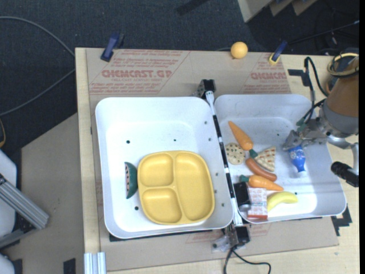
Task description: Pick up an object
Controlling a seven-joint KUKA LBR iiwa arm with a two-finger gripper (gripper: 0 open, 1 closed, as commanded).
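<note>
Pincer (297, 148) over a blue object (298, 162) (right bin (325, 207)).

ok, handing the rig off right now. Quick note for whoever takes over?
Gripper: over the right bin at its right side, just above a blue item. Whether it grips it is unclear.
Right bin: two carrots, sausage, cracker, sandwich wedge, banana, small packet.
Left bin: yellow divided plate, watermelon slice at its left edge.
Done: no pick confirmed.
Left: secure and lift one object.
</note>
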